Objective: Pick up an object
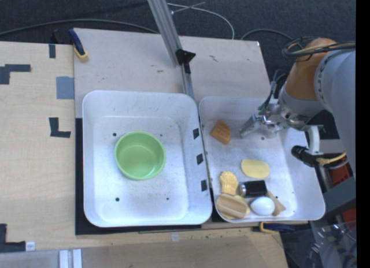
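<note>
White bins (92, 145) on plywood bench (34, 145)

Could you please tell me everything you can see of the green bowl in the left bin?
The green bowl is a round, light green bowl that looks like smooth plastic. It stands upright with its mouth open to the camera and nothing visible inside. It sits on the floor of the left white bin, slightly left of the middle, alone and apart from the bin's walls. Nothing else touches it.

Glossy green plastic bowl (140, 155)
</note>
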Controlling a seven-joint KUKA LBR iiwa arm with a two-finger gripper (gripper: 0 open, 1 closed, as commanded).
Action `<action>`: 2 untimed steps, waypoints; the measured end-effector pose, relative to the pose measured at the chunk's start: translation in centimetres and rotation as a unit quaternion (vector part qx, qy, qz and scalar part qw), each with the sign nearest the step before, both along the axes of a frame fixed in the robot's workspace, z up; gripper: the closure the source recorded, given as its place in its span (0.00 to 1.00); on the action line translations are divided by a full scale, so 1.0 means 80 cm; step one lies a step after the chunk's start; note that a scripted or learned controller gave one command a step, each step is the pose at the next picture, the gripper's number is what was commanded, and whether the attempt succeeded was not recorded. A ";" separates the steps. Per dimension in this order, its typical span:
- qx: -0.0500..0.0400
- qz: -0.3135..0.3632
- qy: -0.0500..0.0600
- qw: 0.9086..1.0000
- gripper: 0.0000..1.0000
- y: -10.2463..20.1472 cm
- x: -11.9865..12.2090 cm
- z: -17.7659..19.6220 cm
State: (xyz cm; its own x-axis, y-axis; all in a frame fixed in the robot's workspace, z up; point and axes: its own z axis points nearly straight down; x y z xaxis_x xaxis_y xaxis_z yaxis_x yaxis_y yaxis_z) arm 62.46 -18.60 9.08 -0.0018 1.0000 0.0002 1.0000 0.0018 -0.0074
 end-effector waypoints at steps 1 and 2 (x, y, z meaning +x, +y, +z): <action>0.000 0.001 -0.003 1.000 1.00 0.001 0.002 0.017; -0.001 0.000 -0.006 1.000 1.00 -0.003 0.012 0.092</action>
